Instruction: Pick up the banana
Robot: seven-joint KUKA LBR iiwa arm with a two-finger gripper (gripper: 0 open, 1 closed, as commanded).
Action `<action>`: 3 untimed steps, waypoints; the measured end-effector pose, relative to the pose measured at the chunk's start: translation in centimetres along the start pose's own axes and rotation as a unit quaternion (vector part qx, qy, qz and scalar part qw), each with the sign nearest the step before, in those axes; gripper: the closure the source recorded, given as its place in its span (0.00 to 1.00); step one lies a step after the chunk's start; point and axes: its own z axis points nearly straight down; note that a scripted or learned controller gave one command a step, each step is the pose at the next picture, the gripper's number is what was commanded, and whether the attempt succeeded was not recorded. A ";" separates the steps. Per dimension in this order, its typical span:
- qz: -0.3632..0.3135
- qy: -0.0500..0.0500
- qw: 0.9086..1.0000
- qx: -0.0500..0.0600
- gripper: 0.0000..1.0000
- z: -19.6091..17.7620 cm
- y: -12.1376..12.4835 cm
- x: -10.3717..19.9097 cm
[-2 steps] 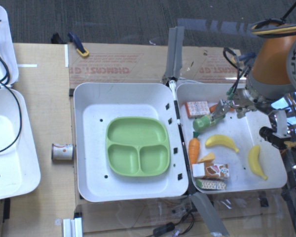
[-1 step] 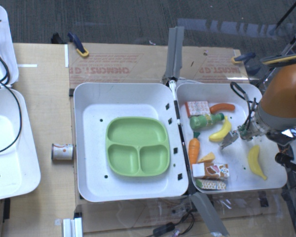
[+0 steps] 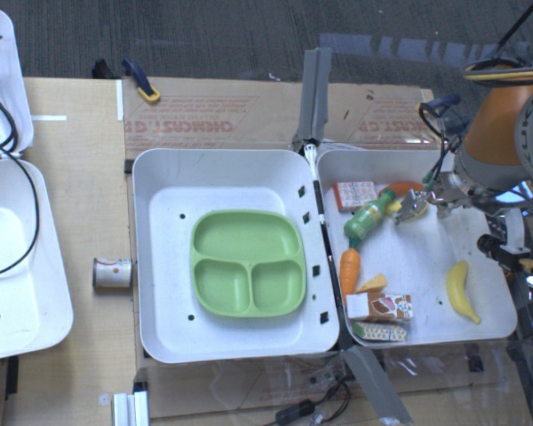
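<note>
The banana [image 3: 462,292] lies near the right bin's [image 3: 426,331] near-right corner, untouched. The gripper [image 3: 415,206] hangs over the far part of that bin, beside the green bottle [image 3: 367,217]; I cannot tell how its fingers stand.

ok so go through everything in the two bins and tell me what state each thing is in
banana: lying flat in the right bin, untouched
gripper: low over the right bin's far side, apart from the banana
green bottle: on its side
carrot: lying flat
small boxes: lying flat by the near wall
green plate: right side up in the left bin
</note>
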 end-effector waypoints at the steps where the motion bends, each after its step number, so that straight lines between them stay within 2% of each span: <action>1: 0.001 -0.001 1.000 -0.001 1.00 -0.9 0.0 -0.1; 2: -0.035 0.000 0.999 0.000 1.00 0.0 -2.1 -3.2; 3: -0.039 0.005 0.999 0.000 0.00 0.1 -1.9 -2.5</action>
